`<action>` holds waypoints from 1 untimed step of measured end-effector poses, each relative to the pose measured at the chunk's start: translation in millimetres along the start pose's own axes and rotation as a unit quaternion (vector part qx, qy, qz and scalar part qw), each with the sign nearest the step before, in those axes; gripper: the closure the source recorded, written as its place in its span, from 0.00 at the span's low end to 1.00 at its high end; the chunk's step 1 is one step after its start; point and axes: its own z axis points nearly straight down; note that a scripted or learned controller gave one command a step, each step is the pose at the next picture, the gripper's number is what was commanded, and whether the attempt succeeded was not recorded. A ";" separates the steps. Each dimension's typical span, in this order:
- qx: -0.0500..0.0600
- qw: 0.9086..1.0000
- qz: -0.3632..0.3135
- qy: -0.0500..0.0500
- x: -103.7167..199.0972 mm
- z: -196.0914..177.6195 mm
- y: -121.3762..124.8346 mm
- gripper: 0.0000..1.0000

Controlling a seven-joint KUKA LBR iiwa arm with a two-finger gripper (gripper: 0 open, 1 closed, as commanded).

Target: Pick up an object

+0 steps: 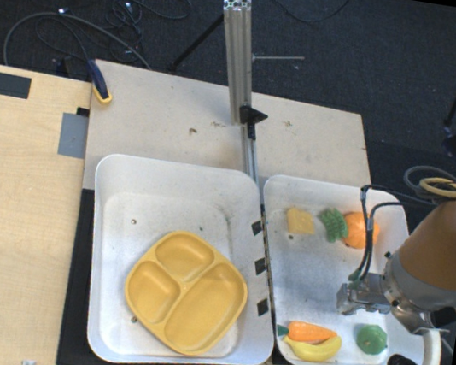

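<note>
The right bin (309, 278) holds several toy foods. A yellow block (299, 222) and green broccoli (334, 224) lie at its far end, with an orange (356, 232) beside them. A carrot (309, 332) and a banana (314, 349) rest at the near edge, and a green round piece (372, 338) sits to their right. My gripper (357, 301) hangs low over the bin's right side, between the orange and the green piece. Its fingers are too small and dark to read.
The left bin (121, 203) holds a yellow divided plate (185, 291). A metal post (240, 58) rises behind the bins. Black clips line the seam between the bins. A black cable loops over the right bin's far corner.
</note>
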 end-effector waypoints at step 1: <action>-0.004 1.000 -0.001 -0.002 -8.9 -55.8 -5.6 1.00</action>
